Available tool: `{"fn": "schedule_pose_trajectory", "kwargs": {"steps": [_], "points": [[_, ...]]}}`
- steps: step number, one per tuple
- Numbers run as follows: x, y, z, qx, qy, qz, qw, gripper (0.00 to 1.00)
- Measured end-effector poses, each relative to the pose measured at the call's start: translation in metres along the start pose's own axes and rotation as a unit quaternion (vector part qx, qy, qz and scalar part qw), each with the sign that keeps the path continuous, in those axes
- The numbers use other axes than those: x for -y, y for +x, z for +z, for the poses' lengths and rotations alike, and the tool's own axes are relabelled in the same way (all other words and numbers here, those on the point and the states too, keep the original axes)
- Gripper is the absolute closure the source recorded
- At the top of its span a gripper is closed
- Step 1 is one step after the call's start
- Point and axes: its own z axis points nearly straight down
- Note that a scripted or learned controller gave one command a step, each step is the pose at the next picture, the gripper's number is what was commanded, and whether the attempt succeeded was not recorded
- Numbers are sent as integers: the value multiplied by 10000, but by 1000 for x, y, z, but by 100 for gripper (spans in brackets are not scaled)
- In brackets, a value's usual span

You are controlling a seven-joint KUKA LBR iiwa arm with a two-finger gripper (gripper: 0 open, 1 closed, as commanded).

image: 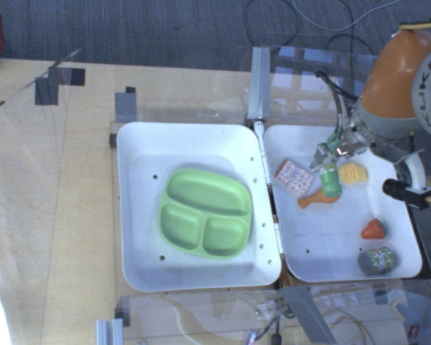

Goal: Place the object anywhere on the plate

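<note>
A green plate (205,213) with three compartments lies in the left white bin (140,149). My gripper (330,158) hangs over the upper middle of the right bin (402,264), directly above a small green object (331,184). The top of that green object meets the gripper's tip. Whether it is gripped is not visible. An orange flat piece (314,201) lies just under the green object.
A red-and-white checked packet (294,177) lies left of the gripper and a yellow item (353,173) right of it. A red-orange piece (373,229) and a small can (377,260) sit near the right bin's front right corner. The divider (267,192) separates the bins.
</note>
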Motion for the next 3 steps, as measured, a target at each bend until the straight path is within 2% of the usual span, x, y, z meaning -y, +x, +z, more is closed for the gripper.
{"fn": "schedule_pose_trajectory", "kwargs": {"steps": [1,2,3], "points": [[-18,64,2,-9,0,-1739,9848,100],[-16,130,2,-14,-8,-3850,9229,100],[-49,147,1,-6,-20,-4585,8887,100]]}}
